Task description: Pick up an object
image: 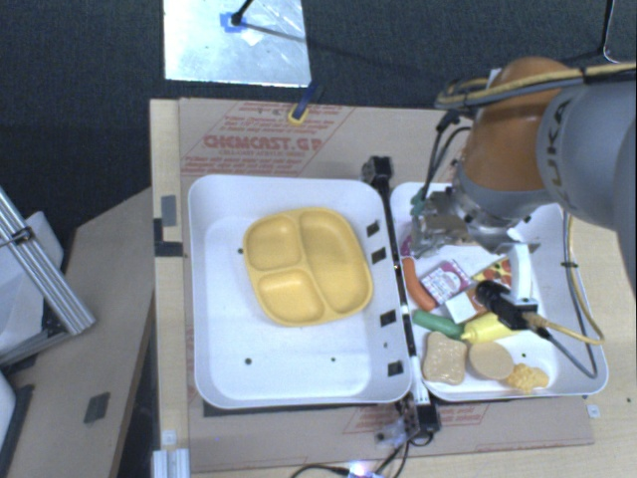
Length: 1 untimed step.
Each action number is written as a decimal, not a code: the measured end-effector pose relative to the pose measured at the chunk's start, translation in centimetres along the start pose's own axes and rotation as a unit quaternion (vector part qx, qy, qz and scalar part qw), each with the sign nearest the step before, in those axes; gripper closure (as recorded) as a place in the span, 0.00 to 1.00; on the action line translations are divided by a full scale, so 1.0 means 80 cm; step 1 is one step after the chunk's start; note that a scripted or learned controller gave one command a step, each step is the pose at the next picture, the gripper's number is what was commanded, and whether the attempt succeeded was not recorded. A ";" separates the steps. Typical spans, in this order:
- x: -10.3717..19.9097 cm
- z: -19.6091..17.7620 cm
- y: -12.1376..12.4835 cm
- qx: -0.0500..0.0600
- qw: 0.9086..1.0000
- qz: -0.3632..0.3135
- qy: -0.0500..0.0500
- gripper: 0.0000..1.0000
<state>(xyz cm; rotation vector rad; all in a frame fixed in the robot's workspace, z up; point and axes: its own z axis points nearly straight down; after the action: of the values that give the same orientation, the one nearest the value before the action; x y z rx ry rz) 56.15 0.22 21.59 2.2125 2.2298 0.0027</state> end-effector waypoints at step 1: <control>-0.001 -0.021 0.001 -0.001 1.000 0.001 0.000 1.00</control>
<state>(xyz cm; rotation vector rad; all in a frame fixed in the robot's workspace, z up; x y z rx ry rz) 56.25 0.14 23.31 2.2131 2.2277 0.0042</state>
